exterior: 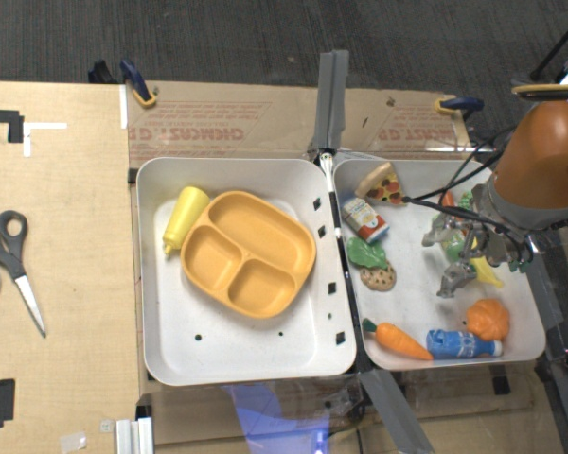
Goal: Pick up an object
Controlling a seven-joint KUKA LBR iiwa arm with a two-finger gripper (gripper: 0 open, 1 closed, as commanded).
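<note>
Seeing the end effector (457, 270) above the orange ball (488, 318), we cannot tell its grip, green item (452, 233) half hidden.

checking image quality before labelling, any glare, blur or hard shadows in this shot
Camera view: lighting is even and soft, with no hard shadows in the left bin or right bin; the yellow tray and carrot are sharp; the hand is a cluttered tangle of cables, hard to read; a bluish reflection shows at the bottom edge.

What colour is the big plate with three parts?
The divided plate is orange-yellow, plain to see in the camera view.
</note>
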